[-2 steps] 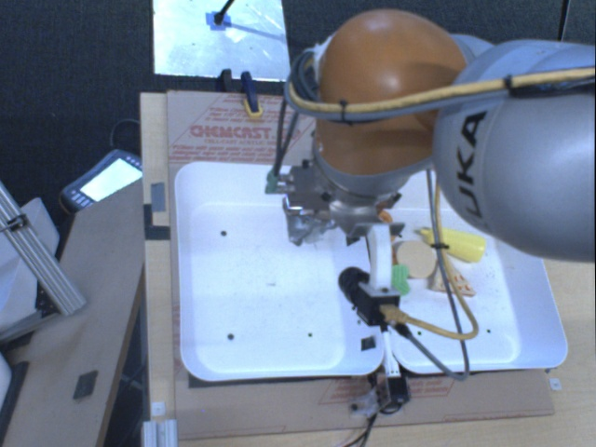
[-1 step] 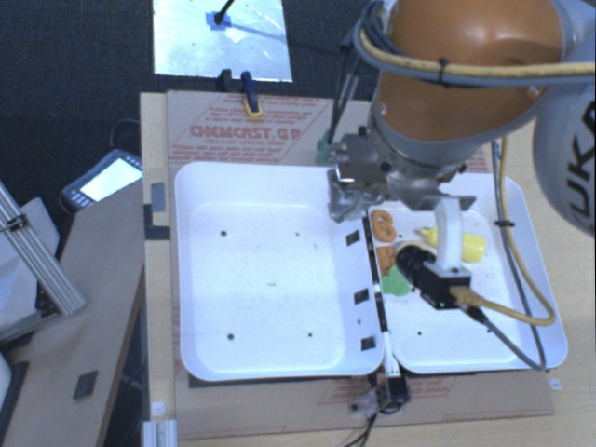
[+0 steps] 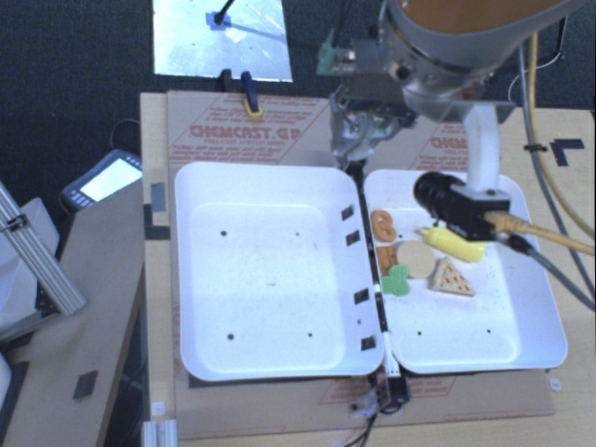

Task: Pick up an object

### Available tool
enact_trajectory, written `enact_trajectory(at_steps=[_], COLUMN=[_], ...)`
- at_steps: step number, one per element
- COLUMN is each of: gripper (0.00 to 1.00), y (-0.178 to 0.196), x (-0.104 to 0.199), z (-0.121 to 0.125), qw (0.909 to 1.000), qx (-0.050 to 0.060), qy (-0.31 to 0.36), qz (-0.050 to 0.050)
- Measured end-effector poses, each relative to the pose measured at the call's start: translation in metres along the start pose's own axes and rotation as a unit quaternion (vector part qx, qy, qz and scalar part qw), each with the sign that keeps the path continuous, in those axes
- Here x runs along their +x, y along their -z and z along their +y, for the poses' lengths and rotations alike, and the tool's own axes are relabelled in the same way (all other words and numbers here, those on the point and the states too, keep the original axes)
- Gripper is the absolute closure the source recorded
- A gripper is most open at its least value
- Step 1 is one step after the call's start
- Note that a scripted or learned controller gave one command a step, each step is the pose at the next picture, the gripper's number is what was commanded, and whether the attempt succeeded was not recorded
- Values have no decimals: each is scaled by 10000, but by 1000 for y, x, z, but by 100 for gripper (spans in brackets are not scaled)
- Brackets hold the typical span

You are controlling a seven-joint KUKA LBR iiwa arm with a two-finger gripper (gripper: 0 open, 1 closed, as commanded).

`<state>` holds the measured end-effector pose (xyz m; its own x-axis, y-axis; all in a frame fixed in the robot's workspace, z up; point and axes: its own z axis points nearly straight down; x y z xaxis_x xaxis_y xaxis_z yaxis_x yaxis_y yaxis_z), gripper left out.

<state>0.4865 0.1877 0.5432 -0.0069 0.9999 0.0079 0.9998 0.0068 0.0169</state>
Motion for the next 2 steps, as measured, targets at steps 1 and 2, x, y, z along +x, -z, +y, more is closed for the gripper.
enact_trajectory(at_steps=[1, 2], gripper=[100, 100], y=[3, 15], x=[-1, -1], z=[0, 1], qw=[10000, 10000], qx=[63, 54], qy=[3, 23], qz=[-25, -17])
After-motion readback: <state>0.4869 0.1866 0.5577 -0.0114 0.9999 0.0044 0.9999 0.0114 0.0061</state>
